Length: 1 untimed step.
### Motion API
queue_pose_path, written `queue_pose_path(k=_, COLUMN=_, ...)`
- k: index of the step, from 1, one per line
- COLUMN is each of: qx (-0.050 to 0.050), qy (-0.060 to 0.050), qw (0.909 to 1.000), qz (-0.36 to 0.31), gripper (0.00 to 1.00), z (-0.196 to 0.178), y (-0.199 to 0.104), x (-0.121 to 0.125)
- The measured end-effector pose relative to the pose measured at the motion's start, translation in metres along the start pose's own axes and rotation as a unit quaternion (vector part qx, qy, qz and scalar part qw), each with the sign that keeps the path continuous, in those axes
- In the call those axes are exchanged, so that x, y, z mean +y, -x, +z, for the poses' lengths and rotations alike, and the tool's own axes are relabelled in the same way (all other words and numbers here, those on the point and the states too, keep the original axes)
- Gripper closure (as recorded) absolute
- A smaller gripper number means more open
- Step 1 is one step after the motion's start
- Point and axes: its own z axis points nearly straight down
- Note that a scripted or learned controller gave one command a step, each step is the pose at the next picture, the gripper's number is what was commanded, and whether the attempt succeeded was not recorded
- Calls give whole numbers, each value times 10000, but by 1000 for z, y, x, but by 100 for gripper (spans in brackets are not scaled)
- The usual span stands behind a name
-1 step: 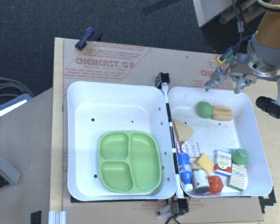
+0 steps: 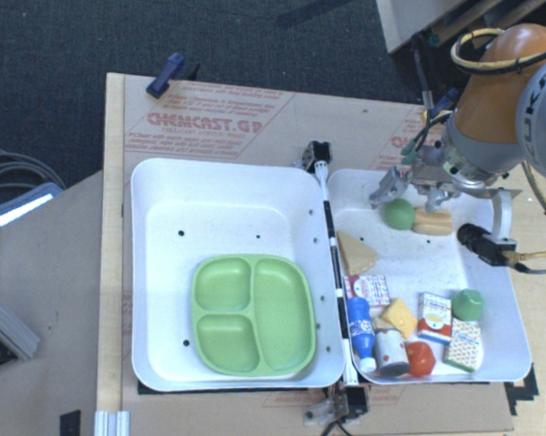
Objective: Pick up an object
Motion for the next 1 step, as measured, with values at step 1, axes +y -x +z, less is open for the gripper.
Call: queue_pose_path(k=1, qx=-2, qy=39, qw=10000, qz=1, gripper=0, z=91, y=15, x=-49)
